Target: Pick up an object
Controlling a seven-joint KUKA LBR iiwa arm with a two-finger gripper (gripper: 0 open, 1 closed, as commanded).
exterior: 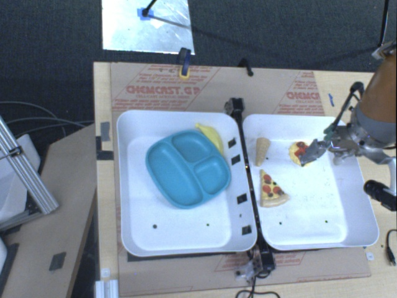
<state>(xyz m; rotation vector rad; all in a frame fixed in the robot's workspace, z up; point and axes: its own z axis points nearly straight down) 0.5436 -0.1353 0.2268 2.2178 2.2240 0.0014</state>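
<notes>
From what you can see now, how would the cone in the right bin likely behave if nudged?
The cone lies on its side, so it would probably roll in an arc. It looks small, likely light. The bin floor seems smooth, so it may slide.

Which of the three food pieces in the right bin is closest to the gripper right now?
The yellow-and-red piece near the bin's far side: the gripper is right at it. The cone and pizza slice lie further left, nearer the divider.
</notes>
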